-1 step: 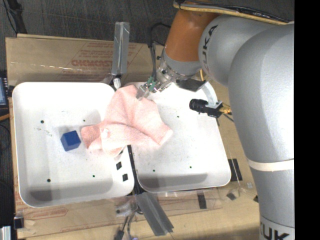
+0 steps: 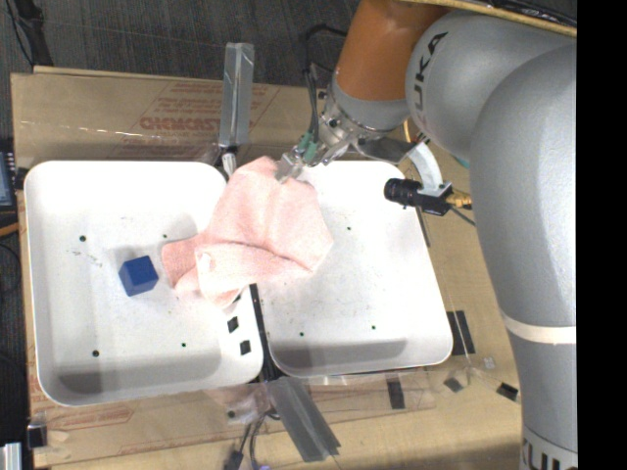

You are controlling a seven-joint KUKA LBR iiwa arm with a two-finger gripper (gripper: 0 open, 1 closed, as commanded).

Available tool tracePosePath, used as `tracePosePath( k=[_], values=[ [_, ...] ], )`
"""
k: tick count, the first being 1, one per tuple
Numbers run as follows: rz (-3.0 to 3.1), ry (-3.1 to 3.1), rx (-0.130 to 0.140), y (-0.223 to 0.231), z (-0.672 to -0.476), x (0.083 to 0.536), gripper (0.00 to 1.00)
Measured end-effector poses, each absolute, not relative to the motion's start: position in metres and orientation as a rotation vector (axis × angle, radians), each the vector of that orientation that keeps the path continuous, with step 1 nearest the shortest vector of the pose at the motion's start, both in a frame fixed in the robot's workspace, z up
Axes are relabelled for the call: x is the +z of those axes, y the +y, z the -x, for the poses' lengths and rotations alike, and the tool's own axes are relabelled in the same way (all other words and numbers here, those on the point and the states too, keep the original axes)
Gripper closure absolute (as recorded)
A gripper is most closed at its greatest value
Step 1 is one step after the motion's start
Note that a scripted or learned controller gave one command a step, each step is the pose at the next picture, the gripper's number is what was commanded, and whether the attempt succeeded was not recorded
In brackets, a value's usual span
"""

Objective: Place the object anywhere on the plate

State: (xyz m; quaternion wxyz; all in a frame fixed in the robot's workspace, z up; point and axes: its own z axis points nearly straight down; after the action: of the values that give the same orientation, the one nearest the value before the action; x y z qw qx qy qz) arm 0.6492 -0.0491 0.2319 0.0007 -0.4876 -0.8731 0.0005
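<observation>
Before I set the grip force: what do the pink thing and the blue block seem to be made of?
The pink crumpled cloth looks like soft terry fabric: it folds and drapes over the bins' shared edge. The small blue cube seems rigid, perhaps foam or plastic: sharp edges, matte faces.

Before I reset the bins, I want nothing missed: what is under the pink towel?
The pink towel drapes over the divide between the left bin and right bin. Whatever lies beneath is covered. The blue cube sits beside it, uncovered.

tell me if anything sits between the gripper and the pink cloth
Nothing visible does. The gripper is right at the top edge of the crumpled pink cloth, which drapes across the divide between the two shallow white bins. The small blue cube lies off to the left.
</observation>
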Motion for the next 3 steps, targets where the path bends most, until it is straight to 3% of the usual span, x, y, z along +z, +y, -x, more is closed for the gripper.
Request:
tracePosePath(
  k=[3],
  values=[
    [-0.007,-3.138,0.002,0.079,-0.593,0.227,1.00]
  ],
)
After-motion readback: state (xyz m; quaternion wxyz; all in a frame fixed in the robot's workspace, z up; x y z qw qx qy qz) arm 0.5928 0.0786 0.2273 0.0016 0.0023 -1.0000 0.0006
